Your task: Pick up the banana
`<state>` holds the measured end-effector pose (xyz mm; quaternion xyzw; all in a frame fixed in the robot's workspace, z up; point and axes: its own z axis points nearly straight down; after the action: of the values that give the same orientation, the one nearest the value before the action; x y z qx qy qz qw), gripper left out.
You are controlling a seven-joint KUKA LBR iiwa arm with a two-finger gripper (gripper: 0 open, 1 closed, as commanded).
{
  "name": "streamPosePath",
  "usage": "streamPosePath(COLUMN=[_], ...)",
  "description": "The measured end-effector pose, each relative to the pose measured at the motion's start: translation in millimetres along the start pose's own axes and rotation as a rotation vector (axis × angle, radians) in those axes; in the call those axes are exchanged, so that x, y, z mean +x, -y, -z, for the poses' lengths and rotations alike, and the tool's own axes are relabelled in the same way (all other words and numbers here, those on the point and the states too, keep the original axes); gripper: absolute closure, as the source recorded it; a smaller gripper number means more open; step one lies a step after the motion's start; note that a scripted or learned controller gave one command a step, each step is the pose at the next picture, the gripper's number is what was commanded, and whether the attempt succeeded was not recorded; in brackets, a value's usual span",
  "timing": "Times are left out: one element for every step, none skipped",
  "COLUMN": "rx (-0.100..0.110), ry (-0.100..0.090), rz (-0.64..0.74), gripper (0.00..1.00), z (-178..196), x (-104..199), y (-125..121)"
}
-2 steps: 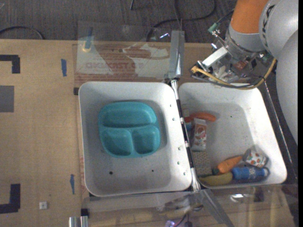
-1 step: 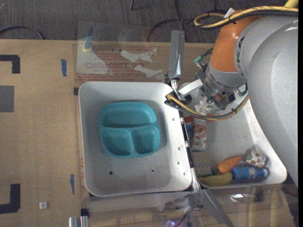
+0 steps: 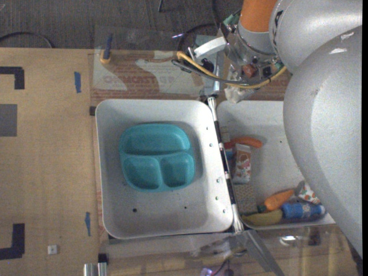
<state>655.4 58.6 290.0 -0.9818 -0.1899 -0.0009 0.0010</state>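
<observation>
Banana (image 3: 265, 217) in rt bin corner — arm (image 3: 322, 96) arched above; fingers' state unclear.

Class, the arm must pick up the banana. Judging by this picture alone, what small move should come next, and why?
Probably carry the gripper toward the near corner of the right bin. The banana lies there beside an orange carrot and a blue bottle, while the gripper hangs past the bin's far rim.

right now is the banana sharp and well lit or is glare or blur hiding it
In the camera view, the banana lies dim and soft-edged at the right bin's near wall, partly shaded; the big grey arm looks blurred and covers much of that bin; no glare on it.
</observation>
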Motion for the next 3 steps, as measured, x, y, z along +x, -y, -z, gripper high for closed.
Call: streamPosePath(rx=[0.002, -0.002, 0.002], ry=[0.006, 0.003, 0.003], rz=[0.209, 0.532, 1.105], gripper=[1.0, 1.0, 1.0], z=[-23, 26, -75], x=[-68, -46, -44], y=[-121, -102, -55])
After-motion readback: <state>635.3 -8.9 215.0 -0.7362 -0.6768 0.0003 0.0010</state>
